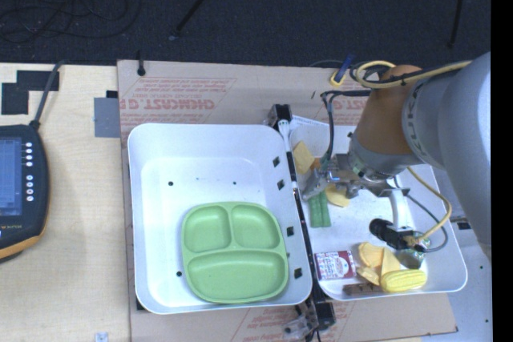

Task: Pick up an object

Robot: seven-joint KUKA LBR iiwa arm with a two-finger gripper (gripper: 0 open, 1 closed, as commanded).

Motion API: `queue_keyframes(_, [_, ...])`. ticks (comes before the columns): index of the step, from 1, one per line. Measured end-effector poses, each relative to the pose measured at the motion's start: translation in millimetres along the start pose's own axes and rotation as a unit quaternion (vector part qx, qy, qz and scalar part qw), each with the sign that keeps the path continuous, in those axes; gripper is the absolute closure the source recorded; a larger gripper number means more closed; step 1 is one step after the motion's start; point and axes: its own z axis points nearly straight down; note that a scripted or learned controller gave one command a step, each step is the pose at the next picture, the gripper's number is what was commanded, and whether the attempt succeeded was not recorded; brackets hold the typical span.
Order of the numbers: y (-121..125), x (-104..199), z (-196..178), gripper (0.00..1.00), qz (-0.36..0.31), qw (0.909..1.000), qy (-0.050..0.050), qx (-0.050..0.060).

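A pendant [18,187] lies at the far left of the bench. The left bin [152,148] holds a pale green divided plate [234,251] with three compartments. In the right bin [449,272], the gripper [321,180] sits low near the dividing wall, over a green block [319,210] and a yellow wedge [303,156]; its state cannot be told. A red-and-white carton [333,264] and a corn cob [403,279] lie near the front edge.

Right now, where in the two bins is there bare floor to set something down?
Left bin: a bare strip of floor between its far wall and the green divided plate. Right bin: crowded, with the gripper over a green block, yellow pieces and a red-and-white packet near the front.
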Motion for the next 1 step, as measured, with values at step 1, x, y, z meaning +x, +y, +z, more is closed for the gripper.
queue_keyframes(1, [-5.3,-0.3,0.0,0.0,-0.001,1.0,0.0,0.0])
